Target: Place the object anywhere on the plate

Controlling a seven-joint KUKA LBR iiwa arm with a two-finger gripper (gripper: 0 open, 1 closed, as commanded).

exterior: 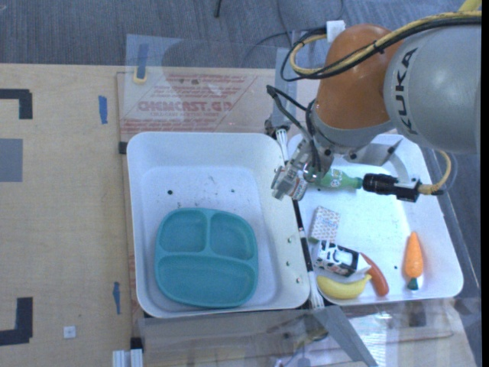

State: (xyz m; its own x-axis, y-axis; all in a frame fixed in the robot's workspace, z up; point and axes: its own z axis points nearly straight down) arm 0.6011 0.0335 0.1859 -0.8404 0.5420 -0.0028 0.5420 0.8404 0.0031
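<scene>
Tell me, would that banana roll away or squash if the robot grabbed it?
The banana is curved, so it would probably rock or pivot rather than roll far. It looks like a smooth toy, likely light and somewhat slippery. It lies against an orange-red piece and a small black-and-white carton, so a push would likely nudge those too.

**Colours in the two bins**

The end effector (290, 180) is silver-grey metal, under an orange band (353, 75) on the grey arm. To its lower left lies a teal plate (206, 258) in a white bin (145, 167) with small dark specks. Just right of the end effector is a green bottle (340, 180). Below it lies a small box (325, 223) with a pattern of coloured dots, then a black and white carton (336, 258), a yellow banana (344, 286) and a red pepper (376, 277). Far to the lower right is an orange carrot (413, 256). The tabletop (61, 205) is light wood with blue tape marks (103, 108).
</scene>
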